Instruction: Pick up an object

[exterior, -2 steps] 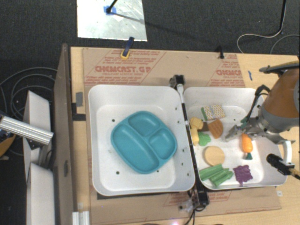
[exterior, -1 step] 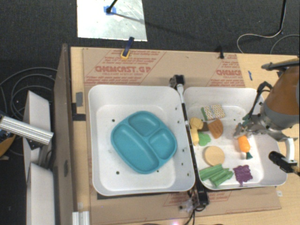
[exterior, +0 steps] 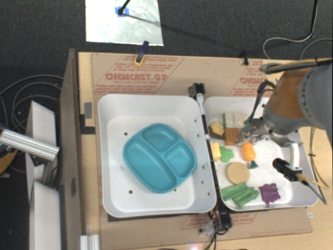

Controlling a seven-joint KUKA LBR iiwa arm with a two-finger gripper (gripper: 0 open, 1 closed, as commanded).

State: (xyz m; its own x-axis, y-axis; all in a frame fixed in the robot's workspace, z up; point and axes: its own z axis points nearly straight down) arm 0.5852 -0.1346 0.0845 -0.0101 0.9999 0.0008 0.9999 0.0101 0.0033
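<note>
Two bins side by side on bench. Left bin (exterior: 112, 108): divided tray (exterior: 159, 157) at its centre. Right bin (exterior: 304, 194): toy foods crowd its left half; grapes (exterior: 269, 192) and beans (exterior: 240, 194) along the near edge.

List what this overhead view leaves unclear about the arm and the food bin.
- Tool: its tip is small and blurred against the brown block, so any contact is unclear.
- Right bin: its back right part is hidden under the arm.
- Patterned piece: too small to identify.
- Arm: cut off by the view's right edge.
</note>
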